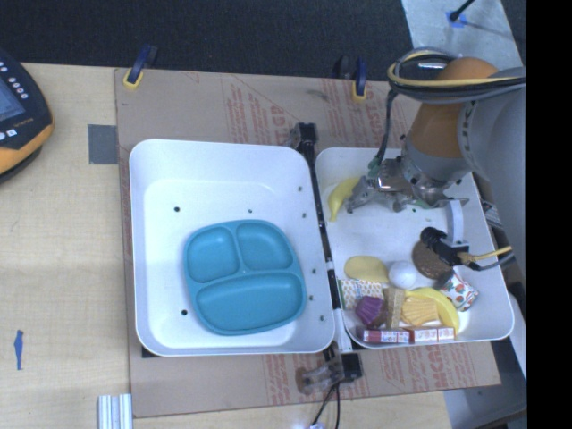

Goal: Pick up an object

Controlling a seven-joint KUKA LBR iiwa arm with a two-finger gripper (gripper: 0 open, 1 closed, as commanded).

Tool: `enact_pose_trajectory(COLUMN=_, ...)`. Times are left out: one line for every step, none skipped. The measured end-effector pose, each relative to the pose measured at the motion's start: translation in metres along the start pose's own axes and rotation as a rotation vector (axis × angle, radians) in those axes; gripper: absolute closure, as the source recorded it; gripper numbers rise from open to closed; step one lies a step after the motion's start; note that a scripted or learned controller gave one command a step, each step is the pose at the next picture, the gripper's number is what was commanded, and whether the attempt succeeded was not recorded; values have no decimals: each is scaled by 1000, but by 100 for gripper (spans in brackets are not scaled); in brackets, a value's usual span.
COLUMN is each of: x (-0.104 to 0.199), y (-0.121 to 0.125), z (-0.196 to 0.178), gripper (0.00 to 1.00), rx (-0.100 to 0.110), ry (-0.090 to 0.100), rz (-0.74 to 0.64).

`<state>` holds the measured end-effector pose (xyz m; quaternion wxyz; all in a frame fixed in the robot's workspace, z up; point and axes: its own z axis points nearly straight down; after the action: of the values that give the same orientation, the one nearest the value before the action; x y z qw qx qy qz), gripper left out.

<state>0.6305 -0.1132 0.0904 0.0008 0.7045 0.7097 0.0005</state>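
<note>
Yellow curved piece (336, 197): is lying in the upper left corner of the right bin (380, 236), close against the wall next to the left bin, with nothing lying on top of it.
Claw (391, 193): is hanging low over the upper part of the right bin, just right of the yellow curved piece; whether it is released or clenched I cannot tell, and nothing is showing in its grasp.
Arm (444, 129): is reaching in from the right of the frame, its orange band covering the bin's upper right corner.
Pale yellow oval (365, 268): is sitting lower in the right bin, below the claw, with a white ball (402, 276) just beside it on the right.
Brown disc (432, 263): is lying right of the white ball, near the bin's right wall.
Crowded bottom strip: a purple lump (369, 309), a yellow block (428, 309) and a patterned cup (461, 291) are sitting packed together, with a red and white bar (407, 335) lying along the bottom wall.
Bare floor: is showing between the claw and the pale yellow oval.
Left bin (223, 164): is holding a blue divided plate (246, 276) in its lower half, well apart from the claw.
Black clip (306, 135): is sitting at the top of the seam between the two bins.
Cardboard sheet (223, 101): is lying under both bins on the desk (54, 239), with a clamp (138, 67) and another clamp (359, 77) gripping its top edge.
Handheld pendant (13, 110): is resting at the upper left of the frame, far from everything else.
</note>
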Motion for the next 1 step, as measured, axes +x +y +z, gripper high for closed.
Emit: enact_pose_trajectory(x=-38, y=-112, z=-103, gripper=0, rx=8, ry=1, rz=10)
